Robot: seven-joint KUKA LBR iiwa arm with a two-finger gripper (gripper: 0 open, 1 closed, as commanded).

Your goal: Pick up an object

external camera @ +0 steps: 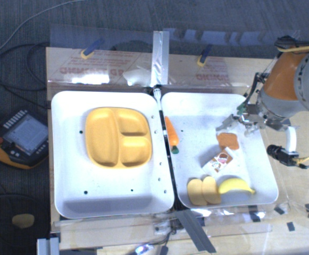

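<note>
tool (pixel 238 122) fingers spread open and holding nothing, orange-brown toast piece (pixel 228 139) just below it, right bin (pixel 197 110)

Dark grey carpet (pixel 32 47) covers the floor, crossed by cables (pixel 16 28) at upper left. A wooden bench (pixel 58 62) stands mid-frame.

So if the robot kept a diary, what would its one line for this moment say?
gripper over right bin, above orange block | nothing held | carrot, banana untouched | yellow tray in left bin

Grey arm with orange band (pixel 287 81): cut off at the right edge.
Tool (pixel 238 122): finger spacing too small to tell.
Small printed carton (pixel 219 162): label unreadable.
</note>
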